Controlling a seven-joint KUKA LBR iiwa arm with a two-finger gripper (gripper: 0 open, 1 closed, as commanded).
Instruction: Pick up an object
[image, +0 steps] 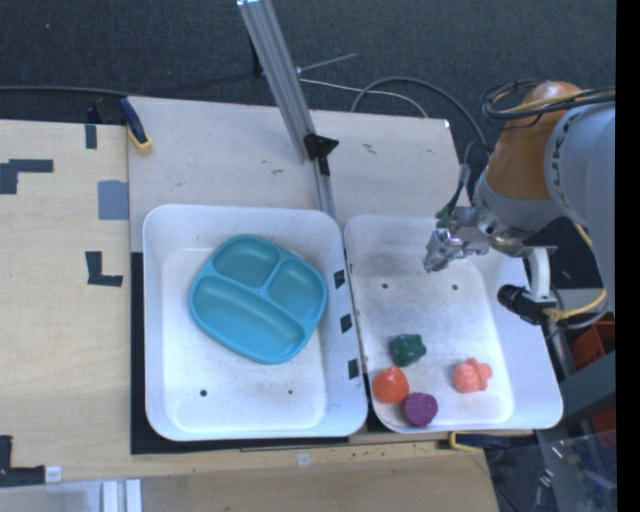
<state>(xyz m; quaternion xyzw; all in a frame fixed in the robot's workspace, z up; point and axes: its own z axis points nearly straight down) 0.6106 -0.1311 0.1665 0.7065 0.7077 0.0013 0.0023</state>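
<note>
From above, the grey two-finger gripper (441, 255) hangs over the right white bin's (520, 405) far end — grip state impossible to tell. The small dark green toy (406, 349) lies well apart, toward the near end — approach stage; next, travel nearward and descend.

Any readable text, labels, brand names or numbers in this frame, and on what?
None can be read.
Blue plate: plain, no print.
Small objects in the right bin: green, orange, purple, pink; no lettering on any of them.
Arm: no legible mark.
Dark tape pieces on the bench: shapes, not letters.
Black marks between the bins: too small to tell.
</note>
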